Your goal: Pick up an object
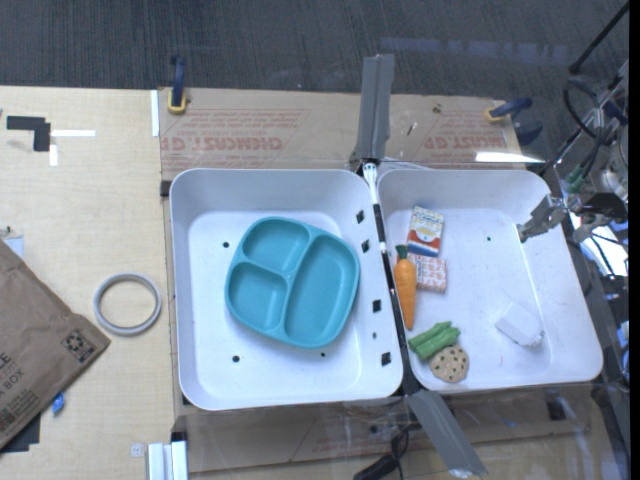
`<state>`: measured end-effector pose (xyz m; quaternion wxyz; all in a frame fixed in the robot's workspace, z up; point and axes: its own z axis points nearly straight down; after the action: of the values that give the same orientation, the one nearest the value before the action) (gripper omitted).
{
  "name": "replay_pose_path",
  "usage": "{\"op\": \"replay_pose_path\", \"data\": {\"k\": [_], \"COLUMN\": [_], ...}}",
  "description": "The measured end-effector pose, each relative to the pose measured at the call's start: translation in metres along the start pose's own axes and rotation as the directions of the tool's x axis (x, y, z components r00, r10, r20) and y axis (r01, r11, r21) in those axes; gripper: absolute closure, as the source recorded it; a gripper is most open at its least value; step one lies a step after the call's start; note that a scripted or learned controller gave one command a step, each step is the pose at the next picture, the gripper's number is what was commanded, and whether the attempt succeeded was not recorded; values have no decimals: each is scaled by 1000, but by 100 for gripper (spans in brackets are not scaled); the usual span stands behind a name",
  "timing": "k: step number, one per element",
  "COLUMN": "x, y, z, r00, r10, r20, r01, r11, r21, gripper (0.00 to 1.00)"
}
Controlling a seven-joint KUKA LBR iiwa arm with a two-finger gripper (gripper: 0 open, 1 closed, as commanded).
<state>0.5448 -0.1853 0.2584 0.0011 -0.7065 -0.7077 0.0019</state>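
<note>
Carrot (404, 286) looks like the best pick: a toy one, orange w/ a green top, lying in the right bin (560, 368) tight against the wall betw. the two bins. From the end effector (545, 216), which sits up at the far right rim of that bin, the carrot is well away, across the bin and a bit nearer the camera. Can't tell if the end effector is open or closed; it's small and partly lost in cables.

Other things near the carrot: a small box (426, 231) w/ red and blue print just behind it, a pinkish block (433, 274) touching its side, a green bean pod (433, 339) and a cookie (449, 364) past its tip. A white block (520, 326) lies closer to the end effector, apart from the rest. Left bin holds a teal plate (293, 282) w/ three parts.

Carrot is prob. light, hard plastic and smooth, so it could slip or roll. Best spot to hold is prob. across the thick upper part, below the green top. The wall on one side and the pinkish block on the other leave little room for fingers, so the white block may be the easier grab.
</note>
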Motion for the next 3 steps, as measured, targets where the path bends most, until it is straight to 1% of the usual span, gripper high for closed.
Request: {"op": "replay_pose_path", "data": {"k": [1,2,3], "x": [56,113,88], "y": [-26,0,25], "z": [91,67,148], "r00": [997,992,999], "r10": [-81,-127,-38], "r20": [-1,0,-1], "r01": [81,127,38], "r11": [997,992,999], "r21": [-2,-3,-1], "gripper": [0,0,0]}}
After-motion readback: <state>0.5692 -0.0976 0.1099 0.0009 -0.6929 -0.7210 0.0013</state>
